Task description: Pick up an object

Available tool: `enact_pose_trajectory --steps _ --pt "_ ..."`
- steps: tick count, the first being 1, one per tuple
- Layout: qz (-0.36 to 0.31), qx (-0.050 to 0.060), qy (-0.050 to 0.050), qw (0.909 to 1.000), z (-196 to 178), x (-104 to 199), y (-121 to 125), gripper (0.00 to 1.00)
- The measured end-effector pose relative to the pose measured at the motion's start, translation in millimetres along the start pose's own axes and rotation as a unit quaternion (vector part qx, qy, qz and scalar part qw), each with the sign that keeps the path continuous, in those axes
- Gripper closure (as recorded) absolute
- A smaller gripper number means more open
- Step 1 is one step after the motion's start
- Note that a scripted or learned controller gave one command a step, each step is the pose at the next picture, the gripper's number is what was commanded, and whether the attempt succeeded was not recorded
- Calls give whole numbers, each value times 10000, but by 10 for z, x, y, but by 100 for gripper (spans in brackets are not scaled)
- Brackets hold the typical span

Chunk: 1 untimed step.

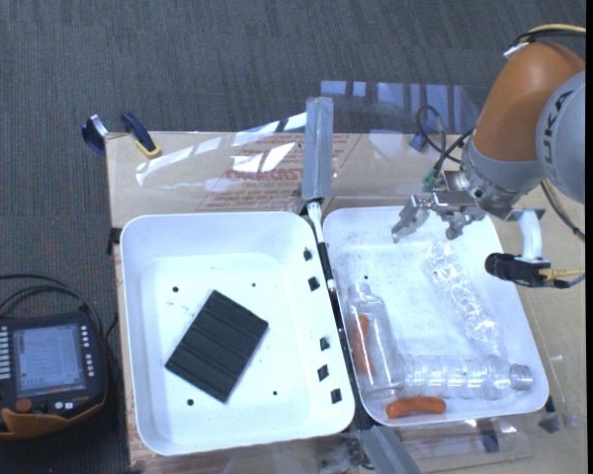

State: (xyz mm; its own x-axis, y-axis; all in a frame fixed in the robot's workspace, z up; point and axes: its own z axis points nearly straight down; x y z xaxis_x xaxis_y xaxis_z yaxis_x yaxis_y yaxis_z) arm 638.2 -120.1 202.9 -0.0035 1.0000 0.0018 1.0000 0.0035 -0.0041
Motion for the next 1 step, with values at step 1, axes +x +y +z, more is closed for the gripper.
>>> enact_pose_trajectory --steps 1 --pt "97 13 0 10000 653 407 -395 0"
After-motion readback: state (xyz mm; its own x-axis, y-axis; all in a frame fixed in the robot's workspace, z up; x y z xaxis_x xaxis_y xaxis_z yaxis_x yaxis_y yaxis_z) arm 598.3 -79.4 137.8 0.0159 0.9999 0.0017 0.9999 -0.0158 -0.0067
